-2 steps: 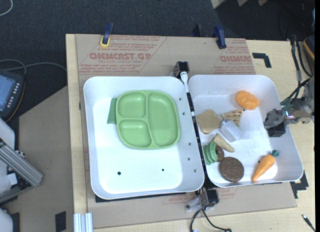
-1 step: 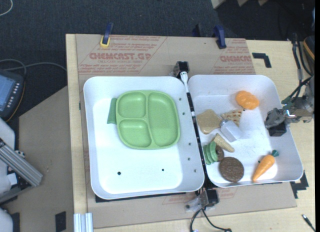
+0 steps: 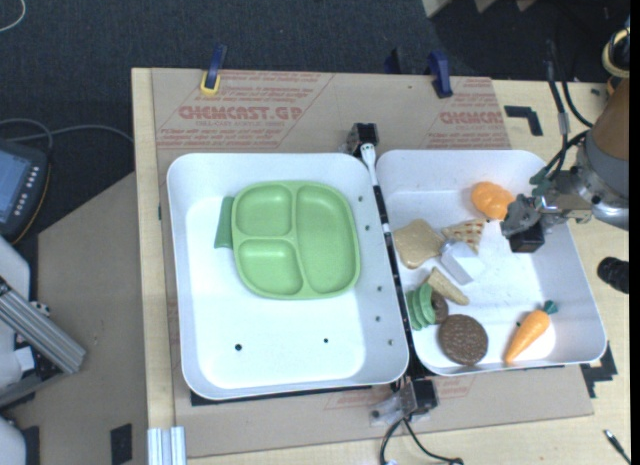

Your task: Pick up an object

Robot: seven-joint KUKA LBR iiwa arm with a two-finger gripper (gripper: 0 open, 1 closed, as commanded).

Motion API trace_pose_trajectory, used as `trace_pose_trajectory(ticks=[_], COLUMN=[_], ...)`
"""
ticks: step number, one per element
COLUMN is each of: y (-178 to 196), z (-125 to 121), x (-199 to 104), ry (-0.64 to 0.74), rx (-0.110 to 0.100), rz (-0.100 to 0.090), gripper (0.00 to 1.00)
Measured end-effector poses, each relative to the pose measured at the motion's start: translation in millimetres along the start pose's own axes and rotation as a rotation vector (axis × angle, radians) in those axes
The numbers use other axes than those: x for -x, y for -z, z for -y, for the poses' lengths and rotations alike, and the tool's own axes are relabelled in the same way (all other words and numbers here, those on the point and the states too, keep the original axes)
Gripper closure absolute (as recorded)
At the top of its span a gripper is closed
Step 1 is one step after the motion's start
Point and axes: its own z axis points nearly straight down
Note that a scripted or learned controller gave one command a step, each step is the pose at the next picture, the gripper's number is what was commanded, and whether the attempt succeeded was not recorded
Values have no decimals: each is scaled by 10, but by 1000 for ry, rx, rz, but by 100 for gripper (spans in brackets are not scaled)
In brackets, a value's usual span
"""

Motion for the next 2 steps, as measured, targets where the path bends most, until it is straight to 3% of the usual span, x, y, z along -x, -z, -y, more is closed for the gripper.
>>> trace_pose_trajectory(ticks=[2], y=[-86], z=[-820], x=[-647], ry=[0], rx=[1], rz=[0], gripper=[100])
